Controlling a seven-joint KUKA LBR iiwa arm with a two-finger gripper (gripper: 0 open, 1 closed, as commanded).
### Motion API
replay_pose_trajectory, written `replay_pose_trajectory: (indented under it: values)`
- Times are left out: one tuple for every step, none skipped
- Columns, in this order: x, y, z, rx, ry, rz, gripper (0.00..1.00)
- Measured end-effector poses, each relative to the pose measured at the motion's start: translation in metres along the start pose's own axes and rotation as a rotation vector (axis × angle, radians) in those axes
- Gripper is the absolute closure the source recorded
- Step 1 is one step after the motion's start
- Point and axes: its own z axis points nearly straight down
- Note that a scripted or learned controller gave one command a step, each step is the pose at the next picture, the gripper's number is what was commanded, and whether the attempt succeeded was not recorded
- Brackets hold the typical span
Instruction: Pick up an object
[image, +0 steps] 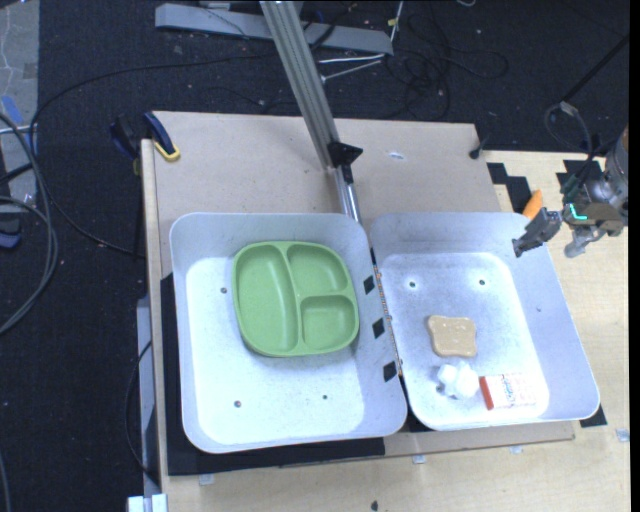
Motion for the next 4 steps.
replay_pose_trajectory:
  values:
    - [0.0,0.0,-0.001,-0.002,0.0,0.0,0.0]
    - [0.001,0.001,0.042,0.002,0.0,0.001,0.0]
    - [0.004,0.007,0.103,0.004,0.001,0.0,0.0]
    - [0.006,0.006,0.168,0.004,0.002,0.001,0.0]
